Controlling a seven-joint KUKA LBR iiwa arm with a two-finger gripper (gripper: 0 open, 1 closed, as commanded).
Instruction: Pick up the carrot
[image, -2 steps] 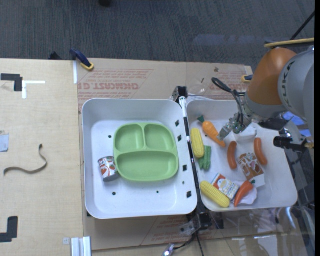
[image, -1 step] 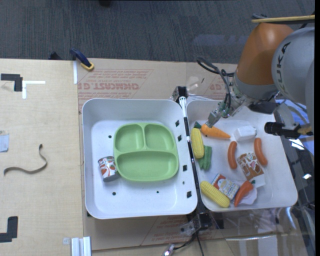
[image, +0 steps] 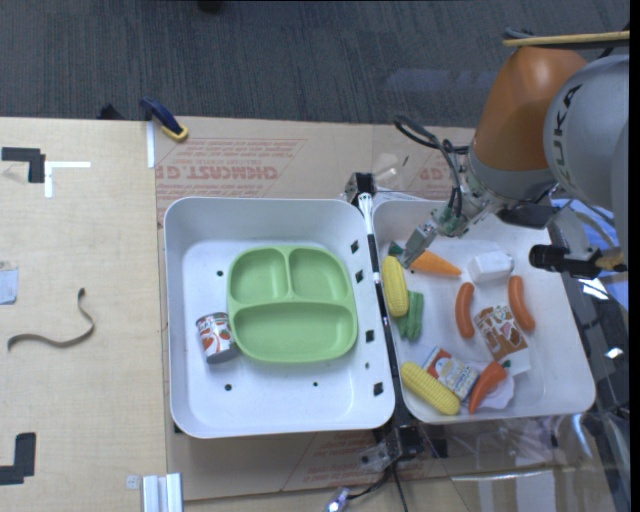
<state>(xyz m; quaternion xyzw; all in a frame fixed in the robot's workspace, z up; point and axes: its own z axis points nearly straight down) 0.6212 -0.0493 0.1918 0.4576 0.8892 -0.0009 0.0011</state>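
Note:
One carrot (image: 437, 265), orange with a green top, lies in the upper left part of the right bin (image: 560, 400). A second carrot (image: 487, 384) lies near that bin's front edge, partly on a white wrapper. My gripper (image: 422, 240) hangs low over the right bin's upper left corner. Its tip sits just above and left of the first carrot, close to the leafy end. Nothing I can see is lifted off the bin floor.
The right bin also holds two corn cobs (image: 395, 285) (image: 430, 389), two sausages (image: 465, 310) (image: 521, 303), a white block (image: 491, 265), snack packets (image: 498, 331) and a green vegetable (image: 413, 315). In the left bin (image: 180, 300) are a green divided plate (image: 292, 305) and a small can (image: 213, 336).

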